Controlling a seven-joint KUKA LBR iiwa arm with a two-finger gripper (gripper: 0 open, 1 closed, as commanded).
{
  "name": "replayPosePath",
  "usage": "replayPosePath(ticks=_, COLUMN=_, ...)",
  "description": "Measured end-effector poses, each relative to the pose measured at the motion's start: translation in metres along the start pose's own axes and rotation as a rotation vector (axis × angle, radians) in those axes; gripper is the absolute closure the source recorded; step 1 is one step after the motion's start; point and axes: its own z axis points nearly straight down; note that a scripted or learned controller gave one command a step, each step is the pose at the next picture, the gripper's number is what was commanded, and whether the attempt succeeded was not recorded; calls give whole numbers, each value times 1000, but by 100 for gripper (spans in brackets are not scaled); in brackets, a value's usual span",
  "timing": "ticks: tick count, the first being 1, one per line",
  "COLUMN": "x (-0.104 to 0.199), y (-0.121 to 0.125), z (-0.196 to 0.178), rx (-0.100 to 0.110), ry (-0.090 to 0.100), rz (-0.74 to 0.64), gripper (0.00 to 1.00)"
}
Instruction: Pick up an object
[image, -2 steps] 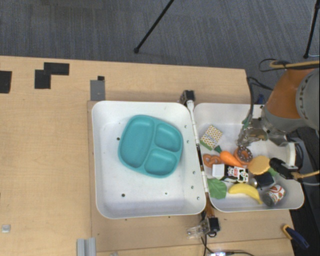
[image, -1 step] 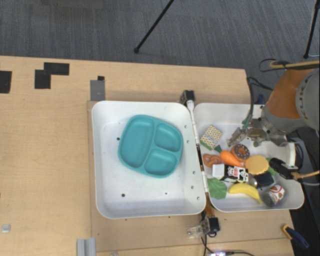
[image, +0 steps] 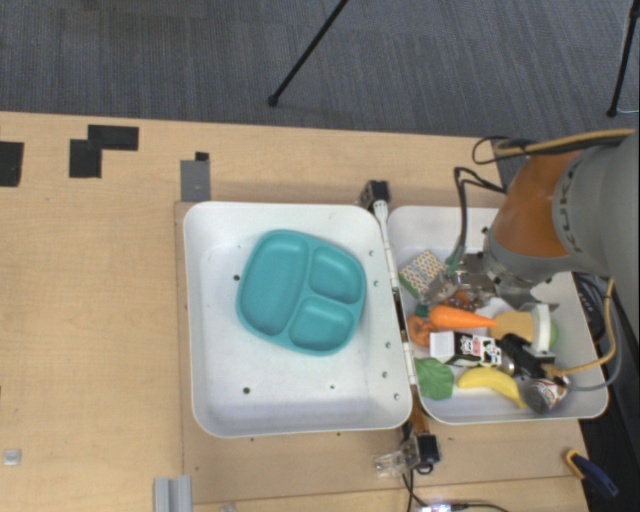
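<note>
The end effector (image: 452, 290) hung low over the clutter, grip state impossible to tell. Carrot (image: 462, 318) sat just below it; crowded neighbours could've spoiled any grab.

the right bin (image: 590, 405) holds a small heap of things. an orange carrot (image: 458, 318) lies on its side near the middle, pointing left. just below it sits a white card with black and red marks (image: 478, 348). a yellow banana (image: 492, 383) lies along the near edge, with a green lump (image: 435, 378) beside it at the near left corner. a patterned packet (image: 421, 269) rests tilted toward the far left. a pale yellow piece (image: 514, 324) touches the carrot's right end.
</note>
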Motion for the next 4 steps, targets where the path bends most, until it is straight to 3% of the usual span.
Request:
replayPosePath(ticks=2, x=10, y=-75, z=-2, rx=-8, ry=-2, rz=3, gripper=0)
replayPosePath(ticks=4, x=13, y=-80, z=-2, rx=-12, ry=-4, rz=4, gripper=0)
